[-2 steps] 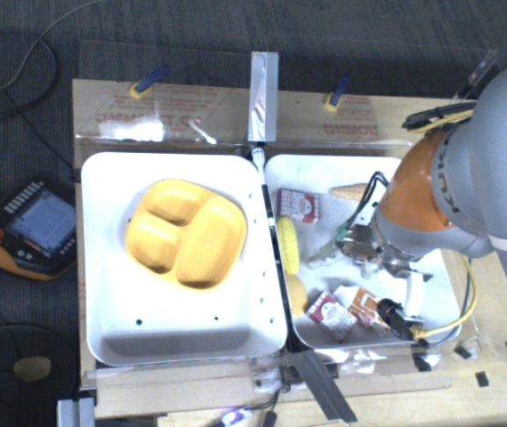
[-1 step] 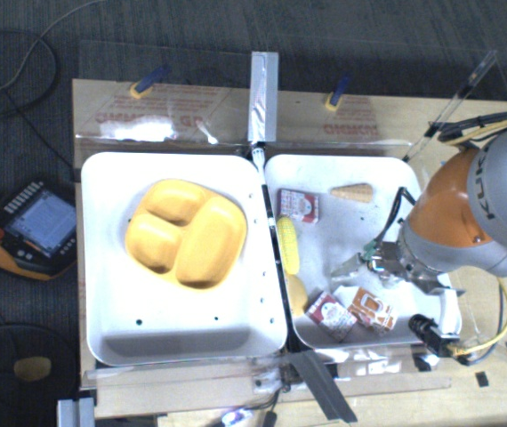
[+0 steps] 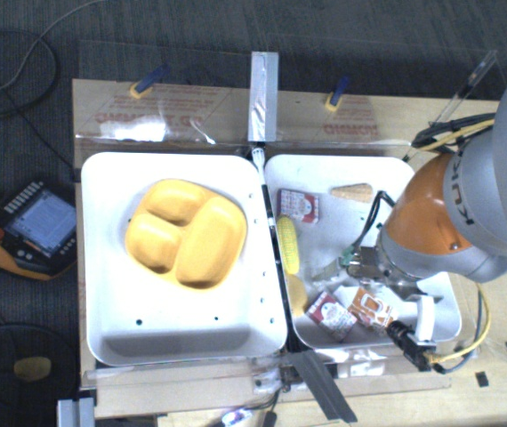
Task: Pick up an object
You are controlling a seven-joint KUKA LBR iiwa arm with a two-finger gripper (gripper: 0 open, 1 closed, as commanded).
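The right bin (image 3: 396, 169) holds several small items: a red and white packet (image 3: 298, 205), a tan wedge (image 3: 352, 191), a yellow corn cob (image 3: 287, 244), a dark red packet (image 3: 329, 315) and an orange packet (image 3: 371, 309). My gripper (image 3: 353, 265) is low in the middle of this bin, just above the two packets at the front. The wrist and arm body cover its fingers. A large yellow bun-shaped object (image 3: 186, 231) lies in the left bin (image 3: 102, 310).
The grey arm with its orange band (image 3: 427, 216) covers the right side of the right bin. A handheld pendant (image 3: 31, 229) lies on the floor to the left. Clamps and a metal strip (image 3: 263, 83) sit along the back of the bench.
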